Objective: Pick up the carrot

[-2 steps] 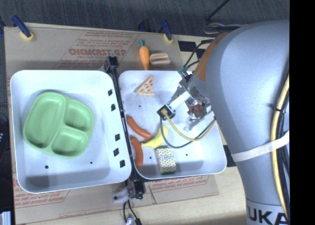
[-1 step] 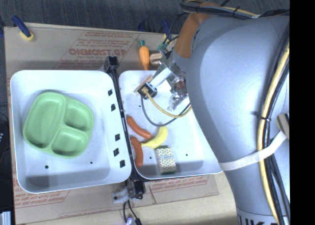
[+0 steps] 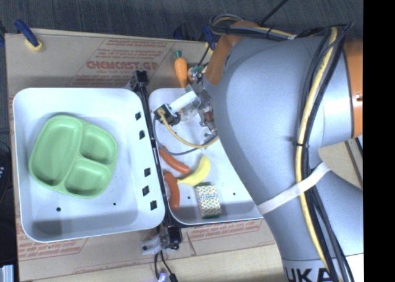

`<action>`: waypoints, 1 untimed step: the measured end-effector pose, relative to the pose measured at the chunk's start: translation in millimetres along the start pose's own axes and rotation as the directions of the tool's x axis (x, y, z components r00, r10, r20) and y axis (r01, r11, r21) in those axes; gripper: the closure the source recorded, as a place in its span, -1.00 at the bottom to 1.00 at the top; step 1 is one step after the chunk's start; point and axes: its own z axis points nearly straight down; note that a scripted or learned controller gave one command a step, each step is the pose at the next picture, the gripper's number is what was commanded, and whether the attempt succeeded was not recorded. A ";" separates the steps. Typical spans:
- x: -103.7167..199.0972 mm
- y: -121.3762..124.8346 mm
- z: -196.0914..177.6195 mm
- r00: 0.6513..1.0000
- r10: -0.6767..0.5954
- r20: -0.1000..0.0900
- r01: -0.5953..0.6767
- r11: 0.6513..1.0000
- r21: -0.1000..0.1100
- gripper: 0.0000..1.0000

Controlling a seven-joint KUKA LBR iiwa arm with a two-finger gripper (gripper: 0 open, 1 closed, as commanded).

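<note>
From above, the bench [image 3: 92, 58] is covered in brown cardboard and carries two shallow white bins side by side. The left bin [image 3: 37, 213] holds a light green divided plate [image 3: 73, 155] with three compartments, lying flat towards the bin's left half. The right bin [image 3: 241, 203] is largely covered by the big grey arm [image 3: 278, 120], which reaches in from the right with yellow and black cables running along it. The carrot [image 3: 180, 71], orange with a small green top, lies outside the bins on the cardboard, just beyond the far rim of the right bin and close beside the arm's wrist. The gripper [image 3: 196, 105] sits low over the far end of the right bin, near the carrot but apart from it; whether it is spread or pressed together cannot be told from here. In the nearer part of the right bin lie two reddish sausages [image 3: 173, 162], a yellow banana [image 3: 197, 173] touching one of them, and a small patterned block [image 3: 208, 200] just beside the banana.
</note>
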 end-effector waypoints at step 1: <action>0.7 -1.5 -10.3 1.000 -0.007 0.003 0.007 1.000 0.005 1.00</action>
